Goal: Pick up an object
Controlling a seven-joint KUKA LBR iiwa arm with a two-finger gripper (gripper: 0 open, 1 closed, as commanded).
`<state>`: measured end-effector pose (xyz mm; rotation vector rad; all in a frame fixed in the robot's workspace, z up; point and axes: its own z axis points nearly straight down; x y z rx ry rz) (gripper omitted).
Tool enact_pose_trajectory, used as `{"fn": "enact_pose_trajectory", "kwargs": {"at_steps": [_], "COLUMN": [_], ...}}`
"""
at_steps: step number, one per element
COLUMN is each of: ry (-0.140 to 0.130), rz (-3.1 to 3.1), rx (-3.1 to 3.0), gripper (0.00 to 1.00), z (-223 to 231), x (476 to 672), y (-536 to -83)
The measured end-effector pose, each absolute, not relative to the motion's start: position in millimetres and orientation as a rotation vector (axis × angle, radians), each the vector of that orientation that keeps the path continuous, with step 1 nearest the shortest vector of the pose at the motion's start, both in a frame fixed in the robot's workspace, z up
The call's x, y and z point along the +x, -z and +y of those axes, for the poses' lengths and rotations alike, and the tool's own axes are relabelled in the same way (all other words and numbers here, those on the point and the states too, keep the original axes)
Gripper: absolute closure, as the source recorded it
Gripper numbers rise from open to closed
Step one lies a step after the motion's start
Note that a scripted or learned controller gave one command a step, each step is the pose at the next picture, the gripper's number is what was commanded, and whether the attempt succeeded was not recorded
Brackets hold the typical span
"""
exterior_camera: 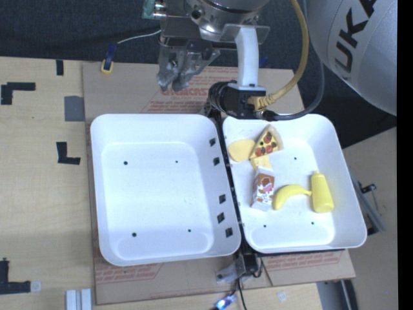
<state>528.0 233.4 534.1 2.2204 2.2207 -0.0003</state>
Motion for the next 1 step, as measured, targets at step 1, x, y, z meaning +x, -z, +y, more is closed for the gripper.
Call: {"fn": "enact_pose_trajectory", "kwargs": {"at_steps": [1], "ry": [0.004], "rz": [2.224], "rx": [2.22], "gripper": [1.0], "z": [222.8], "x": [481.7], "y": [-534.8]}}
